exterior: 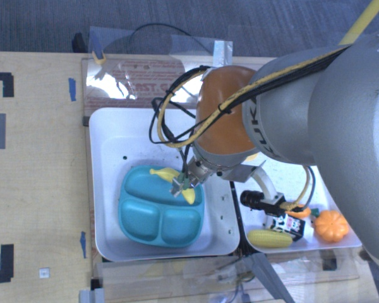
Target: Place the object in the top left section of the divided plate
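Yellow banana (pixel 170 177) lies right under the gripper (pixel 179 187), its body stretched across the far right part of the teal divided plate (pixel 145 216); whether the jaws are apart or clamped on it, I cannot tell from here. That plate sits in the left white bin (pixel 107 169), toward its near edge. In the right bin (pixel 322 197), along the near edge, rest a corn cob (pixel 270 238), a small orange pumpkin (pixel 331 226) and a black-and-white item (pixel 289 225).
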`<act>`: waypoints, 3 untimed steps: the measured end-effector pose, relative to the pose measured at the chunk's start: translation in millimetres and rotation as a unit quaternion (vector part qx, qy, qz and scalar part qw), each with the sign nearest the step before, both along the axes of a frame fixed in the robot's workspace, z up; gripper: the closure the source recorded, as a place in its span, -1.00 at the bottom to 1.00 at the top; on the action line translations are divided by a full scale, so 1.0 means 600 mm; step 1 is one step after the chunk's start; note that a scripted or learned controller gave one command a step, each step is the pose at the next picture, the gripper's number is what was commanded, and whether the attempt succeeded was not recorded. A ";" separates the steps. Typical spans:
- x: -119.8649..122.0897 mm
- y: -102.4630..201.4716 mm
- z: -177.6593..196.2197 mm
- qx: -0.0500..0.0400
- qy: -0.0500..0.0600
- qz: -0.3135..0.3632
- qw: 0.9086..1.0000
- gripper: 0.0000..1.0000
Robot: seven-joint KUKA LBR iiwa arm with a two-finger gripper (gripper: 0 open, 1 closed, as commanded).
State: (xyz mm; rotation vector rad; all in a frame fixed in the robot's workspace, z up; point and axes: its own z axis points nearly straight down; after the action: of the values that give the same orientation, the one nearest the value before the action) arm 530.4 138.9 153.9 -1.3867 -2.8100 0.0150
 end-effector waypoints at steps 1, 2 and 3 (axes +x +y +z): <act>0.001 -0.047 0.123 0.002 -0.009 -0.096 0.995 1.00; 0.057 -0.082 0.053 0.000 -0.006 -0.327 0.945 1.00; 0.103 -0.149 0.053 -0.001 -0.007 -0.380 0.925 1.00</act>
State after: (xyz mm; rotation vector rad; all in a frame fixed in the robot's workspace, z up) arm 592.4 49.3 185.9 -2.3577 -2.0795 0.0007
